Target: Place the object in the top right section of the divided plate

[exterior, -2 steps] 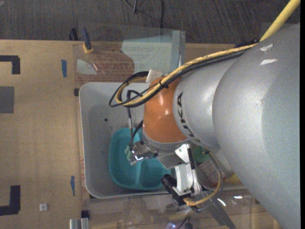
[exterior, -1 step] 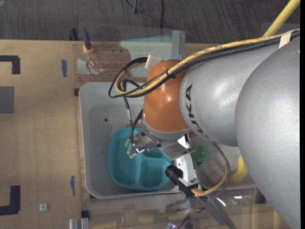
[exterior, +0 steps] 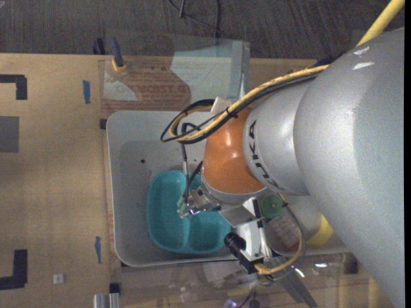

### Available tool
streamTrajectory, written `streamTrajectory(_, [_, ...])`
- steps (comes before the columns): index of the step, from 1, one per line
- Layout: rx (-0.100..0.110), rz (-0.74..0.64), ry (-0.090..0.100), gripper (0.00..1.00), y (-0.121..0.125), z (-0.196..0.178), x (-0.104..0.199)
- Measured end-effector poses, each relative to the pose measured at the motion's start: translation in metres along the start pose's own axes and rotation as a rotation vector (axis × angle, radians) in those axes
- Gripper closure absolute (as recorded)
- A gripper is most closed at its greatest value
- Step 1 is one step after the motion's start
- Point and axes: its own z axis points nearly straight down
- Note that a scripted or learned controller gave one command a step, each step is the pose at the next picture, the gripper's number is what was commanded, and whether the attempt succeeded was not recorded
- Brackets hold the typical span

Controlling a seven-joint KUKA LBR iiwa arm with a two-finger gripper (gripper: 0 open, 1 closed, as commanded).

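Arm (exterior: 334, 127) reaches in from the right & covers most of the white bin (exterior: 122, 172). Teal divided plate (exterior: 168, 213) sits in the bin's near-left part; a ridge splits its near end into sections, but the plate's right side is hidden under the wrist. Claw (exterior: 187, 205) hangs over the plate's middle, by the ridge. Can't tell how far open it is or whether it has hold of anything; there's a small pale bit at the tip, too blurred to name. The object to be placed can't be picked out w/ certainty: something round w/ green & red (exterior: 277, 218) and a yellow shape (exterior: 323, 231) peek out under the arm at the right, identity unclear.

Judgement: step in hand looks like positioning over the plate for release. To do it well: confirm which section counts as top right before lowering, centre the tip well inside that section & away from the ridge, come down low so the thing doesn't bounce, release, then lift straight up w/o dragging the plate.
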Motion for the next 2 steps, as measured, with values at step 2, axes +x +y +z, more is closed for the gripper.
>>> streamTrajectory(2, [0.033,-0.165,-0.002,1.00,-0.029,-0.031,-0.052])
